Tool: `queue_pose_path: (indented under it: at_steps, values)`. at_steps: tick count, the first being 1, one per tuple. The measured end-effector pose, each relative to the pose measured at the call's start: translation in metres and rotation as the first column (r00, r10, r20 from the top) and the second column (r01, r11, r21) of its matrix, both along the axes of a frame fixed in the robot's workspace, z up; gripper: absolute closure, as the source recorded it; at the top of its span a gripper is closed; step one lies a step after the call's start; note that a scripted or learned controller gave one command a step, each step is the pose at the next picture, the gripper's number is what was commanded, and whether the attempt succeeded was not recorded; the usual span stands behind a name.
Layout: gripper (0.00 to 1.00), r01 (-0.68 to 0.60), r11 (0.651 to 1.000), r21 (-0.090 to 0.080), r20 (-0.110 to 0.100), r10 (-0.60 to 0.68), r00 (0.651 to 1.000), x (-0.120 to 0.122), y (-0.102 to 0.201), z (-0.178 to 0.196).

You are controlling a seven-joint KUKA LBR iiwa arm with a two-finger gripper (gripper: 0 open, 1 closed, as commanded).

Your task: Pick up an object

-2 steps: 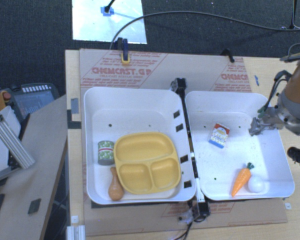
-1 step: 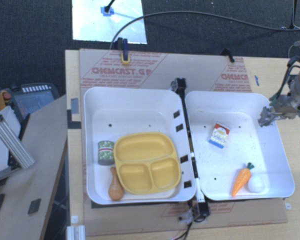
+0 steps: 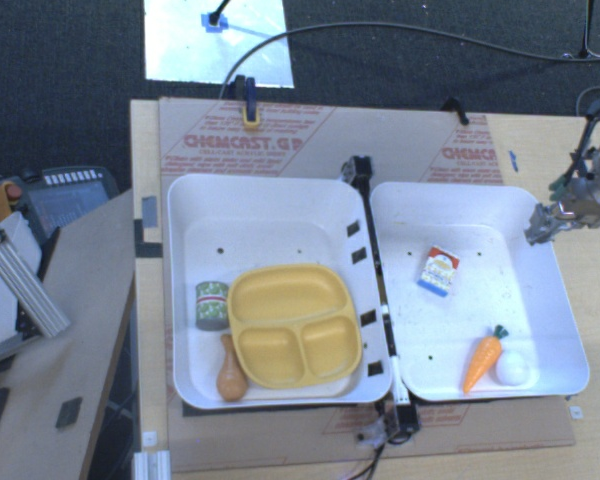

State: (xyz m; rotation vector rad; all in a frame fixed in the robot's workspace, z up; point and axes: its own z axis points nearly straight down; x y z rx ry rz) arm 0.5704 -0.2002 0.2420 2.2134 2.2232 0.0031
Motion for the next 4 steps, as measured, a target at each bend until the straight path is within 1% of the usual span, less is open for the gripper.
queue_pose_path:
  at_steps: [1,2,4]
  values:
    - [1.0,-0.006,1.0,0.004,-0.002,0.006,1.0,0.004,0.062,0.002]
    - [1.0,-0.005,1.0,0.003,-0.002,0.005,1.0,0.007,0.112,0.007]
    - [1.0,-0.006,1.0,0.003,-0.003,0.006,1.0,-0.006,0.22,0.017]
